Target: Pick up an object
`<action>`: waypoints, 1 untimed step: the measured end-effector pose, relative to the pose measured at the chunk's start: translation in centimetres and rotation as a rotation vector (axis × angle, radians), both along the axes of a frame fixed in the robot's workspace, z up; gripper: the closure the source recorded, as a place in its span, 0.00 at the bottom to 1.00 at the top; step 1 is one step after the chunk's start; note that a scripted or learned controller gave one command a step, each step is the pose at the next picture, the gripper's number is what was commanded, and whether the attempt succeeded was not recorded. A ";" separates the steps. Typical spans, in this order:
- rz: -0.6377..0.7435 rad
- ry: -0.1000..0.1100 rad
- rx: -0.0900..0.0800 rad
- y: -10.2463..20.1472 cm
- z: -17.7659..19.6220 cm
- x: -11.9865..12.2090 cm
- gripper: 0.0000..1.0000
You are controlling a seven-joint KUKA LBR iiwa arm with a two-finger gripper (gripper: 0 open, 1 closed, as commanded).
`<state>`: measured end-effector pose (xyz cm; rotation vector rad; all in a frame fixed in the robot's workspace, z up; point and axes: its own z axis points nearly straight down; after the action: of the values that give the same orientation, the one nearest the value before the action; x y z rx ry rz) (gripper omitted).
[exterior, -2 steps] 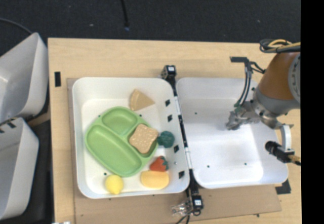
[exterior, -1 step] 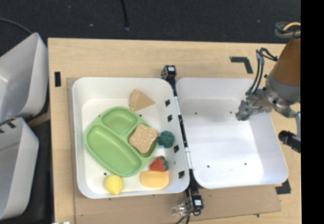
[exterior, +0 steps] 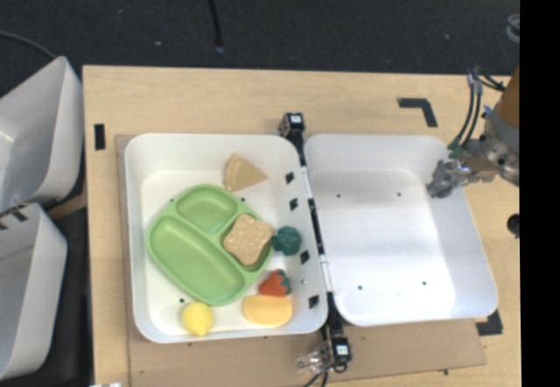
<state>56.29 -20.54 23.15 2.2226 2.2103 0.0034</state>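
Note:
The left bin (exterior: 140,158) holds a green divided plate (exterior: 188,249) with a slice of toast (exterior: 248,238) lying on its right section. Behind the plate lies a tan wedge of bread (exterior: 241,173). A dark green round piece (exterior: 286,241) sits right of the toast. A red strawberry-like piece (exterior: 274,284), a yellow-orange piece (exterior: 267,312) and a yellow lemon (exterior: 198,318) lie along the bin's front. My gripper (exterior: 444,177) hangs over the right bin's (exterior: 394,289) far right rim, well apart from all these objects, and nothing shows between its fingers.
The arm comes in from the right edge with cables above the wrist. Two white containers (exterior: 35,140) stand off the bench at the left. Small black clips line the seam between the bins (exterior: 308,228). Black corner marks sit on the wooden bench (exterior: 418,107).

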 end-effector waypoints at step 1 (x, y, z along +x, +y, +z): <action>0.005 0.003 0.001 -0.2 2.0 0.1 1.00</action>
<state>56.36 -20.71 25.15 2.2197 2.2179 0.0015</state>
